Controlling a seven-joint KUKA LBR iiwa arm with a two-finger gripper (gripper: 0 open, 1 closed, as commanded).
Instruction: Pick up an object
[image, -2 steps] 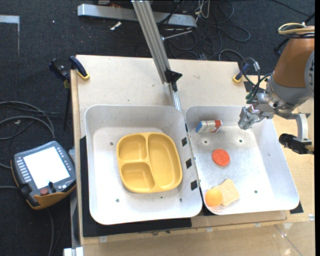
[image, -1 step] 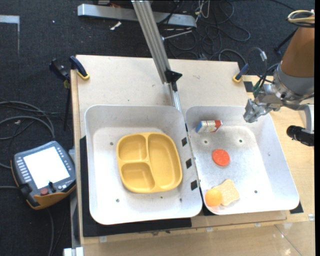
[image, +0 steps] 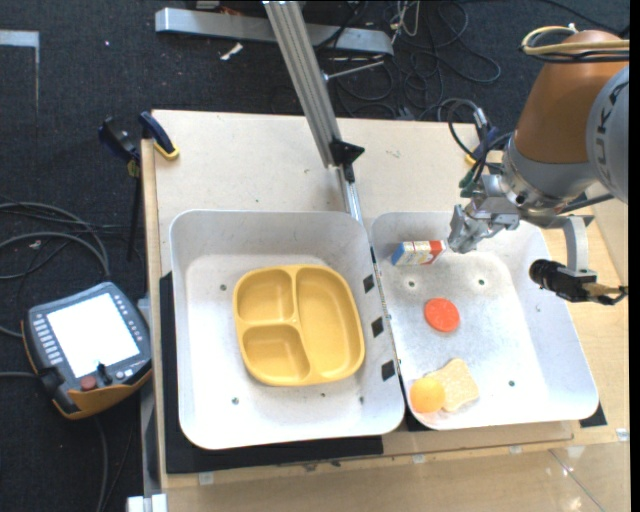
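**Gripper low at the far edge of the right bin, beside a small carton**

Nearest, in the right bin's near-left corner, a tan slice of bread lies touching a yellow-orange ball-shaped piece. Farther in, near the bin's middle, sits an orange-red disc, apart from both.

In the left bin, a yellow divided plate with three compartments rests near the centre.

Toward the right bin's far edge lies a small white carton with red and blue ends, on its side. The gripper hangs just beside the carton's right end; nothing is visible between its tips, and whether it is released or clenched cannot be told from this angle.
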